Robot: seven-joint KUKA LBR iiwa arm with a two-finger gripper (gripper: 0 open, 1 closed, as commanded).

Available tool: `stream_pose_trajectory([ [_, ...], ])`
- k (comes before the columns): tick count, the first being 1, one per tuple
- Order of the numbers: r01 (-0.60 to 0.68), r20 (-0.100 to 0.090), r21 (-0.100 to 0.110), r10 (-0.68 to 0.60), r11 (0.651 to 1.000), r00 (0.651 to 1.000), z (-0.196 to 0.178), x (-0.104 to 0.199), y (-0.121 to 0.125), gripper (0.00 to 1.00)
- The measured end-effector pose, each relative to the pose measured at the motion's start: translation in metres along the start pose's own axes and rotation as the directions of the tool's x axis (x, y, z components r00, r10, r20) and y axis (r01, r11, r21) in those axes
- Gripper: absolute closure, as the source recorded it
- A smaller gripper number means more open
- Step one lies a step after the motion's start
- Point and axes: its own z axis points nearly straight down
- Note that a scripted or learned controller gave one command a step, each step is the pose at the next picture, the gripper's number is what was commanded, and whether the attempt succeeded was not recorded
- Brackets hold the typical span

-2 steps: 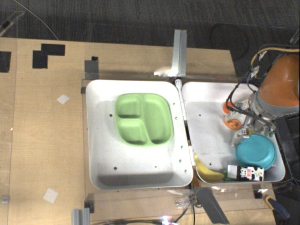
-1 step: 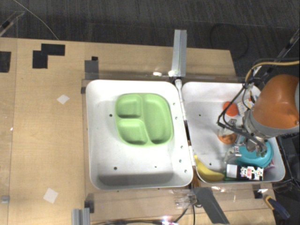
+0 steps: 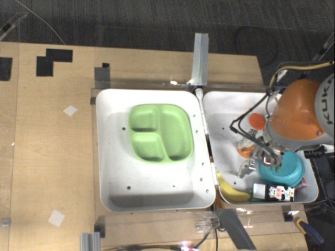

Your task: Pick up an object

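Bench: a pale wooden top (image 3: 47, 156) is lying under dark carpet at 12 o'clock, bearing two white bins side by side.
Left bin (image 3: 112, 140): holding a green divided tray (image 3: 159, 132), sitting a little toward 12 o'clock of its middle.
Right bin (image 3: 222, 114): holding the objects listed below, crowded toward 5 o'clock.
Banana (image 3: 233, 191): lying at the bin's 7 o'clock corner.
Teal bowl (image 3: 289, 170): sitting at 4 o'clock, just beside the gripper.
Small printed box (image 3: 276, 192): lying along the 6 o'clock wall.
Orange pieces (image 3: 256, 121): resting near the centre, partly hidden.
Arm (image 3: 298, 111): reaching in from 3 o'clock.
Gripper (image 3: 250, 166): hanging over the bin floor between banana and bowl; finger state cannot be told.
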Motion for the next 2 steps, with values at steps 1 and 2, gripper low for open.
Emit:
stream_pose_trajectory([
  [1,-0.122,0.007,-0.004,0.122,0.993,0.993,-0.002,0.033,0.013,0.0],
  [2,-0.06,-0.024,0.002,0.06,0.998,0.998,-0.032,0.011,-0.036,0.0],
])
